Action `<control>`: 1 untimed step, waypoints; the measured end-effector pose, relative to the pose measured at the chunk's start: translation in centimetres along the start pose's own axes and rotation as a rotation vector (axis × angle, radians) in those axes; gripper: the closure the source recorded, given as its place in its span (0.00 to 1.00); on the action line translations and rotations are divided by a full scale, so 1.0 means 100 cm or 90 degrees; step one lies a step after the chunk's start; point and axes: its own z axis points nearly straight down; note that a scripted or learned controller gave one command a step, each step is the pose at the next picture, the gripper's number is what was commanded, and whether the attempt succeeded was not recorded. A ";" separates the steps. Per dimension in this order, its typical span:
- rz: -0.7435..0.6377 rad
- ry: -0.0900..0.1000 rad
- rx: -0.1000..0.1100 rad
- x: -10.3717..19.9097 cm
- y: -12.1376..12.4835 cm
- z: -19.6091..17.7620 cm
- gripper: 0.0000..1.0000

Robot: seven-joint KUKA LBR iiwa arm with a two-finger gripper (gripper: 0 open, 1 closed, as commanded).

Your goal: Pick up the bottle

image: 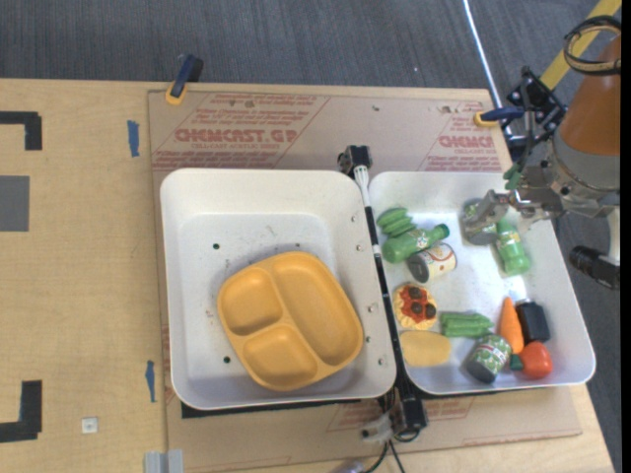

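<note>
A small green bottle (512, 248) with a pale label is in the upper right part of the right bin (577, 308), tilted nearly upright. My gripper (488, 219) is right at the bottle's top left, touching or almost touching it, and the grey and orange arm (592, 136) reaches in from the right. From this view I cannot tell whether the bottle is held. A second green bottle-like item (412, 243) lies on its side near the bin's left wall.
The right bin also holds green vegetable toys (395, 221) (464, 323), a small cup (440, 260), a round patterned piece (416, 304), a yellow piece (425, 348), a can (485, 358), a carrot (510, 325), a black block (532, 319) and a tomato (536, 361). In the left bin (187, 264) lies a yellow divided plate (288, 318).
</note>
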 end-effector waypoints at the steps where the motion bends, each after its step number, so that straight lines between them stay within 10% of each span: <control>1: -0.001 0.000 -0.002 0.000 0.001 -0.010 1.00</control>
